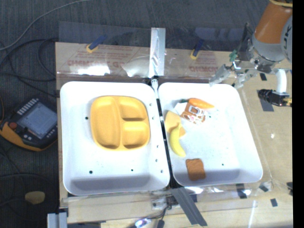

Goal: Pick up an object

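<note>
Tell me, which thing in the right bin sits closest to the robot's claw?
The orange-and-white packet, lying at the bin's far end, is nearest the gripper. The banana lies mid-bin, and the brown block sits at the near edge, farthest away.

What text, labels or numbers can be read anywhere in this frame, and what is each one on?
None can be read as words.
Clear sheet behind the bins: reddish printed lettering on both halves, too blurred to read.
White and orange packet in the right bin: orange markings, too small to read.
Handheld control unit on the floor at left: a screen, nothing on it legible.
</note>
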`<action>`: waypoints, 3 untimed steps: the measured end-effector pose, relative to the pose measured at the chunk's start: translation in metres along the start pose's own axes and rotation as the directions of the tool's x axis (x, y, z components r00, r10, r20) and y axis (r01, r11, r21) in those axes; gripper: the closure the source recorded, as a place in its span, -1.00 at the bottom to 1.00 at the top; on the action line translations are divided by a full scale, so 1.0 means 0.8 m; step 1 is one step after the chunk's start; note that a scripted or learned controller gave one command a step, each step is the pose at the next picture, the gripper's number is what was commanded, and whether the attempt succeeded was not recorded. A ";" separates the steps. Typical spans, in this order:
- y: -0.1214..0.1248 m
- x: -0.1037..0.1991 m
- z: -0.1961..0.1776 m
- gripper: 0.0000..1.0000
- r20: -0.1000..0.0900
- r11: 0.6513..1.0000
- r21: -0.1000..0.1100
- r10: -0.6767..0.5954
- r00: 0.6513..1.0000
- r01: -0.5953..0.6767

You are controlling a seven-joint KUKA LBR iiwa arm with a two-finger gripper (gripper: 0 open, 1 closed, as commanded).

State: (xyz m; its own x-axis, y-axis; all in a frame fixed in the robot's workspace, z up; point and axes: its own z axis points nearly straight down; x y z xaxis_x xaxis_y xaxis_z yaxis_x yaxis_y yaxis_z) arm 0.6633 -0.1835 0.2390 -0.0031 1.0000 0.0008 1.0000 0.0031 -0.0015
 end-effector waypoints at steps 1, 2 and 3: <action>-0.022 0.093 0.099 -1.00 0.001 0.999 0.001 -0.043 0.999 0.043; -0.026 0.103 0.181 -1.00 0.002 0.981 -0.001 -0.195 0.981 0.195; -0.024 0.105 0.168 1.00 -0.002 0.981 -0.006 -0.195 0.981 0.195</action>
State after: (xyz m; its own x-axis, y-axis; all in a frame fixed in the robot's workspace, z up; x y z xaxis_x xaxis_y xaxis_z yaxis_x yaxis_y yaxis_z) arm 0.6434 -0.0992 0.1050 -0.1982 0.9802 0.0027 0.9802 0.1982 0.0044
